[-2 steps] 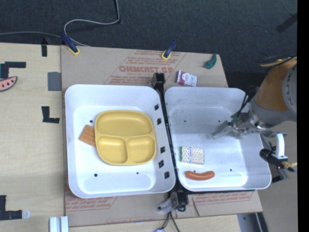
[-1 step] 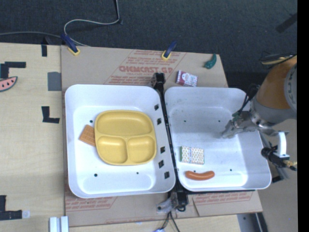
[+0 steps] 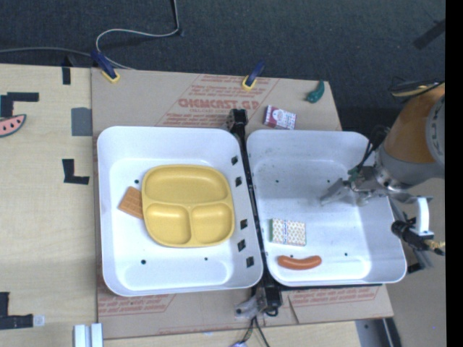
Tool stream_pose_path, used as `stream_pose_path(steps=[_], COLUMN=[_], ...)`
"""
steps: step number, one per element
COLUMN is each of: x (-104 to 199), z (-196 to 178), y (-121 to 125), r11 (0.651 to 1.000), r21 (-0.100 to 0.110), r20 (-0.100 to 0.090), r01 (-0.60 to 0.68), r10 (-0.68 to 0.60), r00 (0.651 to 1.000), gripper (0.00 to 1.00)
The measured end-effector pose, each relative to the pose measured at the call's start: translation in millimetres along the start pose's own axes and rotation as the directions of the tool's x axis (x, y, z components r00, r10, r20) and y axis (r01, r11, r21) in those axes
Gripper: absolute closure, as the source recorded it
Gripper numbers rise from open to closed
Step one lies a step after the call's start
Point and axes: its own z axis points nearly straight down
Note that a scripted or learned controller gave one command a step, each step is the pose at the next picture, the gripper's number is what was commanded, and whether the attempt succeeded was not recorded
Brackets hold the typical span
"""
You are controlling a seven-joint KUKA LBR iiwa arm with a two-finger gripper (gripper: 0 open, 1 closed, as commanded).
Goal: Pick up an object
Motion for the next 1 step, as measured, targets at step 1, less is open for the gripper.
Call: stream_pose_path(steps=[1], x=[0.5], z=[-9.4], y=[0.3], r11=[1.000], r21=[0.000], r20=[-0.001], r01=[0.000], r10=[0.000], r00=[1.000], gripper=[1.00])
